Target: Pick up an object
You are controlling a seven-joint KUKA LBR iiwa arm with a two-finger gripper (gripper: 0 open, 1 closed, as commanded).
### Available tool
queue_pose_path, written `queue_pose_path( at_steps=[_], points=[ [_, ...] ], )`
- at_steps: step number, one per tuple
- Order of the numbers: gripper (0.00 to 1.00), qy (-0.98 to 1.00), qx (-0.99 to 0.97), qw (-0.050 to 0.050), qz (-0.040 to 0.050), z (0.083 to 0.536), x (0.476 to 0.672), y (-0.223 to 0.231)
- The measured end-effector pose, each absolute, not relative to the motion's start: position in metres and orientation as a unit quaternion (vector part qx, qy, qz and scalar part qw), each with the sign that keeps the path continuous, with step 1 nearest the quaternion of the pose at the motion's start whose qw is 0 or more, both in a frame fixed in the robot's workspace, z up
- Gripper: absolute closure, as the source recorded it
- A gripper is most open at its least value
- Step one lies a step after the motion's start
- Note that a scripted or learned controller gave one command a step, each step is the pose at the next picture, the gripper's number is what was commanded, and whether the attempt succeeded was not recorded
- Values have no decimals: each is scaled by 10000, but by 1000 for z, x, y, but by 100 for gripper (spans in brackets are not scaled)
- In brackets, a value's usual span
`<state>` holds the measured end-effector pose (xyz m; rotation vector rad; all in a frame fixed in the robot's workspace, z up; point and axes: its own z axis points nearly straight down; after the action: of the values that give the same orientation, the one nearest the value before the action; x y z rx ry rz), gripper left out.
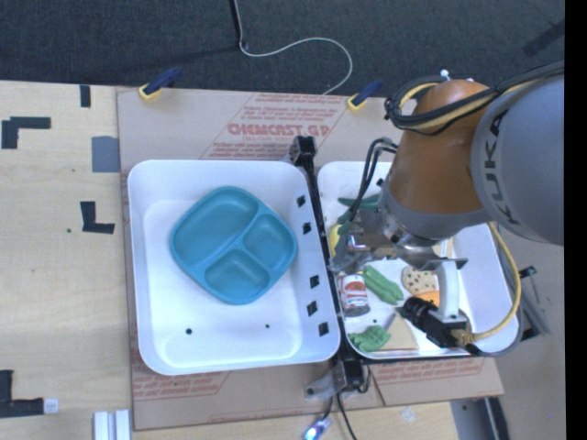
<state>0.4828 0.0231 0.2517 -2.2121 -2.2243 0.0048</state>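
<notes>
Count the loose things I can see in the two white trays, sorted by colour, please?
Blue: 1, the divided plate in the left bin
Green: 2, one piece mid-bin and one near the front of the right bin
Red and white: 1, a small can
Orange: 1, a piece
Total: 5; the arm hides more.

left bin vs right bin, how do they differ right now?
The shallow white left bin holds one thing, a blue divided plate; the shallow white right bin holds a clutter of small items, among them a small can and green pieces. The left bin lies unobstructed; the grey and orange arm hangs over the right bin. Both are white, shallow and side by side.
</notes>
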Motion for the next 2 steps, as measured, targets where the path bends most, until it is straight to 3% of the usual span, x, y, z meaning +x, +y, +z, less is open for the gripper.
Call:
queue_pose_path(
  at_steps=[1, 2],
  points=[
    [100, -7058, -7084, 13, 24, 232, 483, -25],
    [100, -7088, -7054, 9, 10, 183, 523, 28]
  ],
)
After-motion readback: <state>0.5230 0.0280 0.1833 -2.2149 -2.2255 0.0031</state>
